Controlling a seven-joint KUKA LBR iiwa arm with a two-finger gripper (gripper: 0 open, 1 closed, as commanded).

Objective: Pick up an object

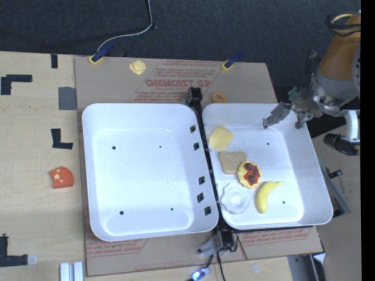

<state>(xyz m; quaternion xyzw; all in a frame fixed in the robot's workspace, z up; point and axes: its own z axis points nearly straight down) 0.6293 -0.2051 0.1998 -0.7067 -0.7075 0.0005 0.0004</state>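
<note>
Hovering over the right bin's [304, 157] far edge, gripper [287, 117] with fingers apart, holding nothing, banana [265, 194], toast [232, 160] and lemon [221, 137] lying well apart below-left.

Red print runs along the cardboard sheet [176, 81] just behind the two bins [140, 168]. It looks like "CHEMCAST GP", though the letters are small and partly blurred.

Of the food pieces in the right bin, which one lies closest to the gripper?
The round pale yellow piece at the bin's upper left, nearest the gripper. The toast, small pizza, banana and white egg lie farther down.
</note>
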